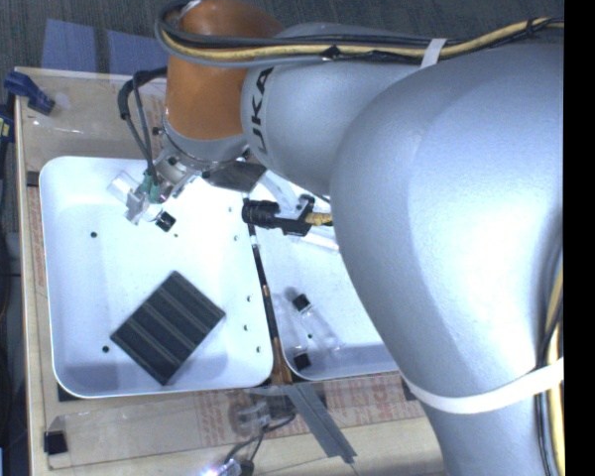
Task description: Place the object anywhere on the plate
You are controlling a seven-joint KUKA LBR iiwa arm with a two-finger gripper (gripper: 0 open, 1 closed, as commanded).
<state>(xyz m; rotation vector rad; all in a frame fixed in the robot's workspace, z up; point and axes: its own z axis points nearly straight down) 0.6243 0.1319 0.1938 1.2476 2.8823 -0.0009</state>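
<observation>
Grey arm w/ orange band fills the upper right of the frame, reaching down-left over the left shallow white plastic bin. Pincer hangs at upper left of that bin, near its back wall; whether it's spread or pressed together, can't tell, the tip is a blur of pale metal and clear plastic.

Dark grey ribbed rectangular plate lies flat on the bin floor, lower centre of the left bin, turned diagonally, well apart from the pincer. Small black bit sits on the bin floor just below-right of the pincer tip; too small to tell what it is, or if it's touching.

Right shallow white bin, mostly covered by the arm, shows at lower centre. In it a small clear object w/ dark cap lies near the bin's left wall. Black cable clip juts from the arm above the divide between bins. Wooden tabletop shows at upper left, blue clamp on its corner.
</observation>
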